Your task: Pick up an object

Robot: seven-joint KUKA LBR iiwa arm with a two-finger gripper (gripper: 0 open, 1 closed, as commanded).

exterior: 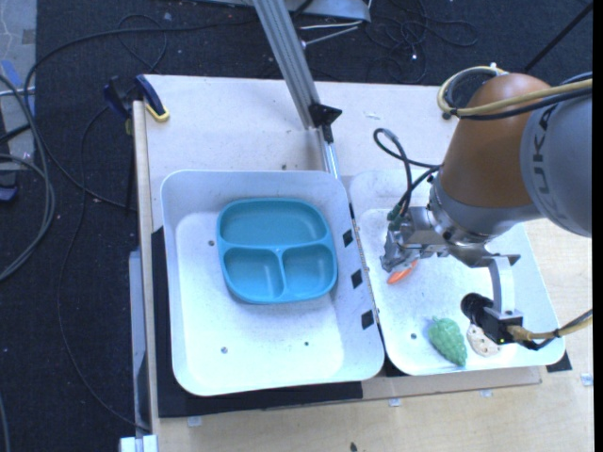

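Note:
My gripper (398, 260) hangs low over the left part of the right bin (533, 288), under the arm's orange band. A small orange object (402, 273), carrot-like, lies at the gripper's tip, partly hidden by it. Whether it is held or only touched I cannot tell. A green fuzzy object (448, 339) rests near the front of the same bin, well apart from the gripper. Beside it lies a small white and brown object (481, 344), partly covered by a black fitting.
The left bin (193, 347) holds a blue divided plate (278, 250) with three compartments. A slanted metal pole (287, 45) rises behind the bins. Cables trail from the arm across the right bin.

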